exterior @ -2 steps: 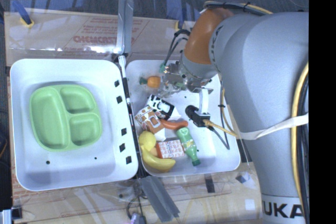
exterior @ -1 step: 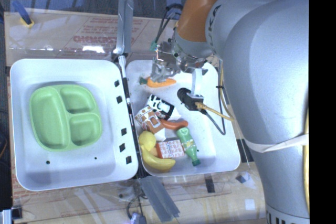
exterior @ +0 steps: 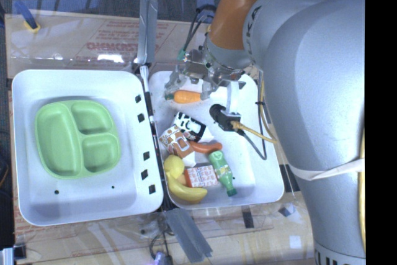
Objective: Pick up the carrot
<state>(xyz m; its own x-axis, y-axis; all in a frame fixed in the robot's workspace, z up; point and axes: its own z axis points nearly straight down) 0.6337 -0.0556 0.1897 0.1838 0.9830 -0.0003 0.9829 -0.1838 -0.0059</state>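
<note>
Pincer (exterior: 190, 91) sits low over the far end of the right bin (exterior: 257, 170), directly on top of the carrot (exterior: 187, 97); can't tell whether it's open or closed, wrist hardware blocks the tips; carrot lies crosswise, long axis roughly parallel to the far wall, near the bin's far-left corner and just inside the wall it shares with the left bin (exterior: 124, 192); small strip of bare floor between carrot and that wall, tight on the far side; toward the near side a short gap of bare floor, then a black-and-white packet (exterior: 190, 125); below that the clutter starts: brown-and-white carton (exterior: 176, 141) touching a sausage (exterior: 208, 147), lemon (exterior: 173, 166), red-and-white box (exterior: 201, 176), green bottle (exterior: 223, 174) tilted beside the box, banana (exterior: 186, 192) hard against the near-left corner; all of it hugs the left half of the bin, so the right half of the floor is open up to the right wall; arm (exterior: 310, 71) overhangs the bin's far-right corner and right rim; left bin holds a green divided plate (exterior: 77, 136) set left of centre, open floor on its right side and along the near wall; worktop (exterior: 74, 40) shows behind both bins.
</note>
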